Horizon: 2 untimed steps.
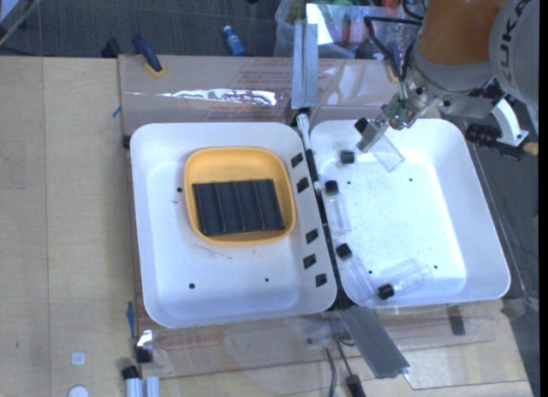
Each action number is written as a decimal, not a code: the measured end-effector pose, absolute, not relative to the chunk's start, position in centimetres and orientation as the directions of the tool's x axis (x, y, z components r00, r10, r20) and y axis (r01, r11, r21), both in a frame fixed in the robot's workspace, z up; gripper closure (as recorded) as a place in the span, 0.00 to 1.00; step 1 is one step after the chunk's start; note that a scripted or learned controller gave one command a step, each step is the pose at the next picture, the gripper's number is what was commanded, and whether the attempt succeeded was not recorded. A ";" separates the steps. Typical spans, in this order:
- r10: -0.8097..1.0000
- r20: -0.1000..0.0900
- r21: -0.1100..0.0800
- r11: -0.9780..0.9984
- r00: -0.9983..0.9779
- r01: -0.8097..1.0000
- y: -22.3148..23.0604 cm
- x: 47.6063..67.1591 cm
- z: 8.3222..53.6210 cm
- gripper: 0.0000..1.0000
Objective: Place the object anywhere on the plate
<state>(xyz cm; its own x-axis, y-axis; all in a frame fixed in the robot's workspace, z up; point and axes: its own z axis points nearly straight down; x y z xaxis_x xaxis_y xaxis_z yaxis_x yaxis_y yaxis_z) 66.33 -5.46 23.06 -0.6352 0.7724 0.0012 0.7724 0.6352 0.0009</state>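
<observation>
Over the right bin's [479,216] smooth white floor, the metal pincer [374,136] grips a clear flat plastic piece [387,154].

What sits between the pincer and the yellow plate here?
In the camera view, the pincer hangs over the right bin; between it and the plate lie a small black piece and the bins' joined rims with black clips.

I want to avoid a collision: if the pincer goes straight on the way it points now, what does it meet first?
Probably the clear plastic piece lying on the right bin's floor just below the pincer; depth is unclear.
</observation>
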 end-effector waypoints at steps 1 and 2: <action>0.628 0.002 0.001 0.778 -0.778 0.628 -4.7 63.0 20.5 1.00; 0.432 -0.008 0.005 0.902 -0.902 0.432 -6.2 65.7 25.3 1.00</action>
